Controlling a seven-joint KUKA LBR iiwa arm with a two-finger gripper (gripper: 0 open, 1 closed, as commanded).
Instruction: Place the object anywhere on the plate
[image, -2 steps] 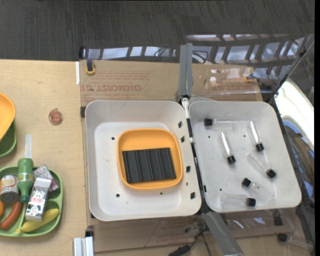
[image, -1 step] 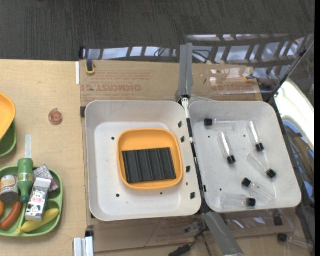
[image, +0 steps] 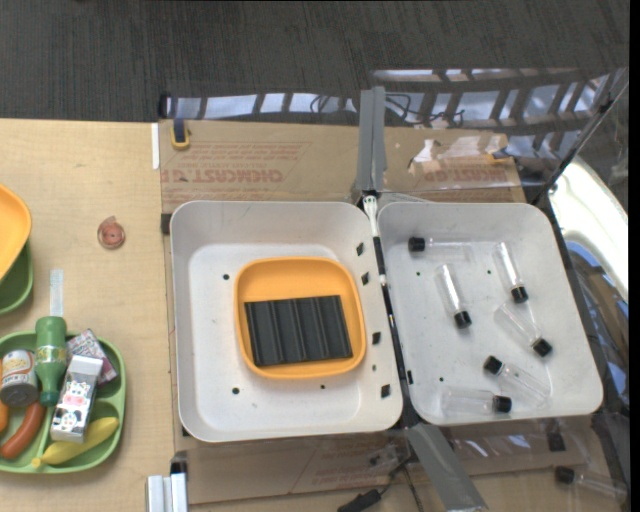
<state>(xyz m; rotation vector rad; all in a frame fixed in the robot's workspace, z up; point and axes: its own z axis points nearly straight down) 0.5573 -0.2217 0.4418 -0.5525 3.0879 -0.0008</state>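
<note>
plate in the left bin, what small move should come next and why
Probably finish by backing the arm clear: the dark ridged block already lies flat on the orange plate in the left bin. The clear vials lie in the right bin.

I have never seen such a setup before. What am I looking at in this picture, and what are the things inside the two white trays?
This is one picture from a fixed camera above a workbench, looking down at a slant. A robot arm works here, reaching in from the right.

Two shallow white bins sit side by side. The left bin holds an orange plate with a dark grey ribbed block lying on it. The right bin holds several clear plastic tubes with black caps, scattered loosely and lying flat.

On the wooden table to the left stands a green tray of toy food, including a small green bottle.

The task is to put an object on the plate; the block already rests there.
</note>
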